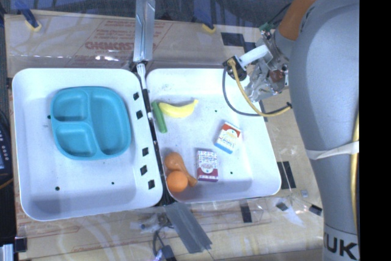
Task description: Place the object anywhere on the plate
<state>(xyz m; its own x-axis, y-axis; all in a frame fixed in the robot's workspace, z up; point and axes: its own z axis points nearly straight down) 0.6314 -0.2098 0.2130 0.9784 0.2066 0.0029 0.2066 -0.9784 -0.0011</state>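
A blue divided plate [90,121] lies in the left bin [36,192]. The right bin [256,174] holds a yellow banana [178,109], a green stick-like item [160,117], an orange fruit [177,181] beside an orange-brown item [176,162], and two small red-and-white boxes [228,137] [207,165]. My gripper [264,79] hangs at the right bin's far right corner, above its rim, with cables around it. Nothing shows between its fingers.
A grey metal strip [143,30] stands behind the divider between the bins. Another grey piece [189,228] lies in front of the bins. My large grey arm [330,88] fills the right side. A yellow cable [253,104] loops over the right bin's edge.
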